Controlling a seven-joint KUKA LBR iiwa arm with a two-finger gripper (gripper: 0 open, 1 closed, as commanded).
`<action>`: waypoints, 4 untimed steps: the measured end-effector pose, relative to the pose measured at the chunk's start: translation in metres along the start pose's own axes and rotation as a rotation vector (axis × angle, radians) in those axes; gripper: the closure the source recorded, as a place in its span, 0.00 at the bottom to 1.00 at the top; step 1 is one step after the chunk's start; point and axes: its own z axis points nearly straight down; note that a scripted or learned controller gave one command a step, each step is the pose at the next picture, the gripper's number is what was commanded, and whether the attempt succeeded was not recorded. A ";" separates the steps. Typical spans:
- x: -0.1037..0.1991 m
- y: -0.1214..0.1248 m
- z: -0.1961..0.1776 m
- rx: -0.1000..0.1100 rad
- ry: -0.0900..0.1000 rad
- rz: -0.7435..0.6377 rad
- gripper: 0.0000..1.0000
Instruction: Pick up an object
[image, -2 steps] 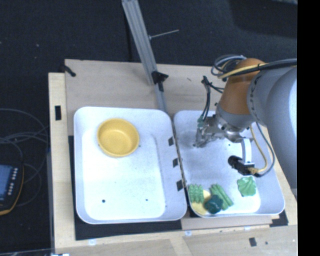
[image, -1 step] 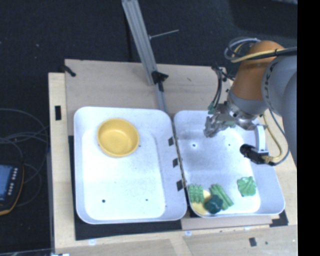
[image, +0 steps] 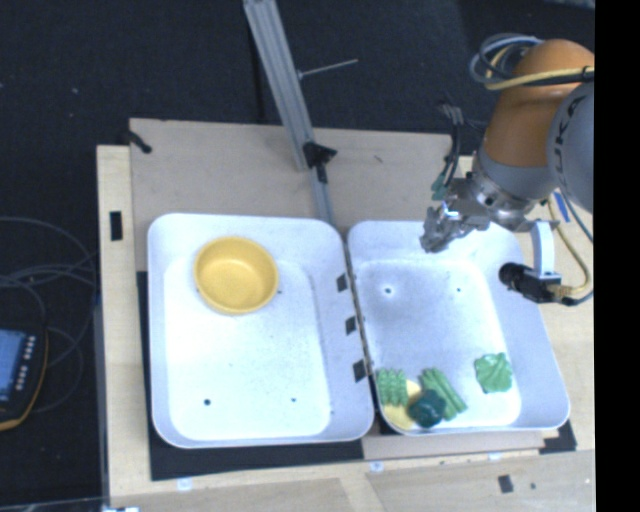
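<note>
- A grey arm with an orange band (image: 528, 105) reaches in from the right over a pale desk (image: 220, 165) that carries two shallow white bins side by side.
- The gripper (image: 437, 238) hangs over the far rim of the right bin (image: 430, 300), near that bin's back left corner. Whether the jaws stand wide or narrow cannot be told from this slanted view, and nothing shows between them.
- The things to pick lie well apart from the gripper, bunched along the near edge of the right bin: a knobbly green piece (image: 391, 383), a long green piece (image: 443, 391), a dark teal lump (image: 428, 409) and a bit of yellow (image: 400, 412) beneath them, all touching or overlapping.
- A separate leafy green piece (image: 493, 372) sits just to the right of that bunch, with bare bin floor around it.
- The left bin (image: 250, 390) holds a yellow bowl (image: 236, 274), upright, toward its far left corner.
- Judged from this, the pick has not begun; the arm has the whole depth of the bin to cross.
- Risks: the bunched pieces sit hard against the near wall and one another, so descending jaws could strike the rim, push the pile aside, or pinch two pieces at once and drop both.
- The lone leafy piece looks the safer target, though it lies low and flat and may slip out of the grasp.
</note>
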 end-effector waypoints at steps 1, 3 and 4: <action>0.000 0.001 -0.022 0.004 0.000 0.000 1.00; 0.108 -0.011 -0.004 0.006 0.001 -0.003 1.00; 0.167 -0.016 0.005 0.006 0.001 -0.004 1.00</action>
